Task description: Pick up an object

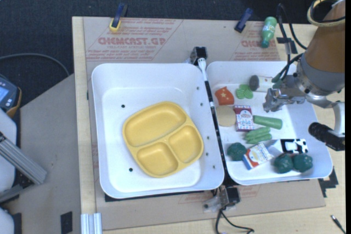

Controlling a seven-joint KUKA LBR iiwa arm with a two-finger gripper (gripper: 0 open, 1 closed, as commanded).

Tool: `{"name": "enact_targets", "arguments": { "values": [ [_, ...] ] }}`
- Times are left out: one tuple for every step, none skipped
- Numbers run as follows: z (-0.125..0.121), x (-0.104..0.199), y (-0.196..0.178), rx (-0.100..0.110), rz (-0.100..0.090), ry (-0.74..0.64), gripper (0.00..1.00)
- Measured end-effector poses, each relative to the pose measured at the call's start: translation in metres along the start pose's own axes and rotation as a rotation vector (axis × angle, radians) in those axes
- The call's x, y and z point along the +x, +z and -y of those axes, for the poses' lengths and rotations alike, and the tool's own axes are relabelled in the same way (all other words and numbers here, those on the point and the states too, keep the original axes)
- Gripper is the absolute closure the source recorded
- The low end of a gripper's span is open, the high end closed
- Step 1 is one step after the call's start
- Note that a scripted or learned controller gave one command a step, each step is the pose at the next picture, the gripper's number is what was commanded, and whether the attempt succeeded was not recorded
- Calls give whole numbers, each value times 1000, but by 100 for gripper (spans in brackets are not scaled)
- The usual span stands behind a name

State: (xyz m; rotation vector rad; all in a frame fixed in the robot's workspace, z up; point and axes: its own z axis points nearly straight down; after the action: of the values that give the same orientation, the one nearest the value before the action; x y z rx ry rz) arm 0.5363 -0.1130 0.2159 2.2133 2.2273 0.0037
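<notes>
My gripper (272, 102) hangs over the back right part of the right bin (323, 164), just above a green cucumber (267, 121). Nothing can be seen held in it. To its left in the bin lie a red-and-white box (243, 118), a red toy (224, 96), a leafy green piece (244, 92) and a small grey object (254, 82). Nearer the front are a pale green pod (258, 136), a dark green broccoli (237, 150), a red, white and blue carton (258, 156), a black-and-white piece (294, 145) and two dark green lumps (293, 163).
The left bin (104, 90) holds a yellow divided plate (162, 138). A green bottle (268, 31) lies on the bench behind the right bin. Blue clamps (117, 17) grip the bench's back edge. The arm's grey body (326, 63) looms over the right bin's right side.
</notes>
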Motion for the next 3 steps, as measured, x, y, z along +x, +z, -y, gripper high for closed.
{"name": "enact_targets", "arguments": {
  "values": [
    [-35, 50, -16, -3, 0, -1, 100],
    [-29, 52, 1, 7, 0, 5, 100],
    [-37, 42, -15, -2, 2, 6, 100]
  ]
}}
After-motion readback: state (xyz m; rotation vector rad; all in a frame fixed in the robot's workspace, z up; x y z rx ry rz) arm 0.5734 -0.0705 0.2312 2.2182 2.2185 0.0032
